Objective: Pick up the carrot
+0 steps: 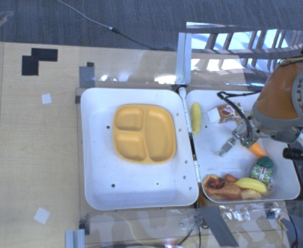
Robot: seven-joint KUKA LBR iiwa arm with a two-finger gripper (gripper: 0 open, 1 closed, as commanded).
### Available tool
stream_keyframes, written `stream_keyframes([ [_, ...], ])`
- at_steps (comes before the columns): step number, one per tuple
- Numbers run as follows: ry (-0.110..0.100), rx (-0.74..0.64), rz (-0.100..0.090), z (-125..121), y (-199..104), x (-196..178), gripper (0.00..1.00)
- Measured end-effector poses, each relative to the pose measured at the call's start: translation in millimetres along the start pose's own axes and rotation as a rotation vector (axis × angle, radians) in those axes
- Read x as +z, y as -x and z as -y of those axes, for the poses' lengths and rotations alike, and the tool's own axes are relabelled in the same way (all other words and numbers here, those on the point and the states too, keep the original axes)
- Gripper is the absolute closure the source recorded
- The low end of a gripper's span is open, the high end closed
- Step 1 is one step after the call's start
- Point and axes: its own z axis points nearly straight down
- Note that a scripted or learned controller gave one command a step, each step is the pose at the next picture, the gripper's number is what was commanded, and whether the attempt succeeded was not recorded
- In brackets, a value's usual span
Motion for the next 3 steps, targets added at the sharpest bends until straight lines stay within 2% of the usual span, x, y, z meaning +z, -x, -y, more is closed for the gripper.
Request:
stream_keyframes([
  [1, 0.007, -0.007, 0.012, -4, 3, -15, 1.0],
  [2, 0.004, -0.158, 0.01, 21, -18, -3, 1.0],
  [3, 0.004, -0.159, 0.01, 21, -18, -2, 0.0],
])
